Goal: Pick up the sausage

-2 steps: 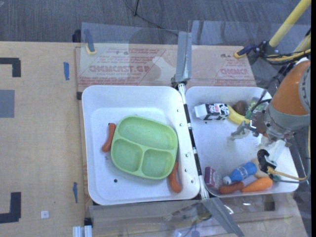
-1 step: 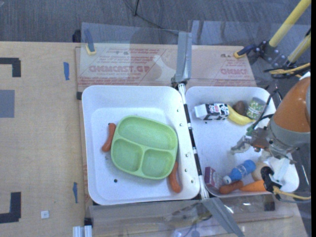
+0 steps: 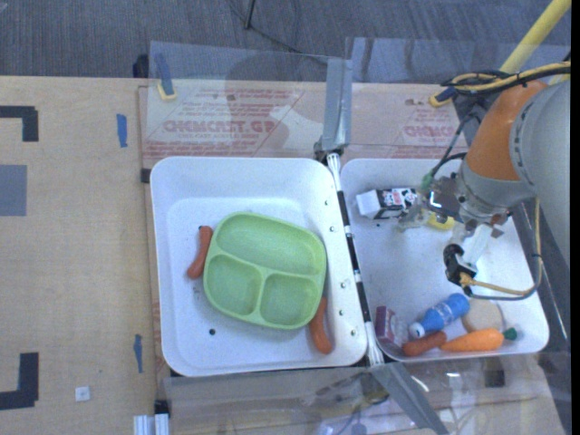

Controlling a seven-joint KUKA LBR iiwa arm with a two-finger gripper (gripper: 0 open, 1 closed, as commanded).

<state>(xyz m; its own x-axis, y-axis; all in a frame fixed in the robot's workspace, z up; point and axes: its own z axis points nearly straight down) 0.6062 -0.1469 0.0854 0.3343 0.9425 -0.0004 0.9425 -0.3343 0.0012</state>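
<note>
Orange sausage (image 3: 199, 251) beside tray (image 3: 265, 269) edge

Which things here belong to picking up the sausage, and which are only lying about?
For the job:
- sausage left of the green tray
- second sausage at the tray's lower right
- gripper, over the right bin

Lying about:
- green tray
- blue bottle
- carrot

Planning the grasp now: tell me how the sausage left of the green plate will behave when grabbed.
The sausage is a slim rounded cylinder, so it will probably roll if nudged sideways. It looks small and likely light. It lies against the green plate, which may crowd a grasp from that side.
</note>
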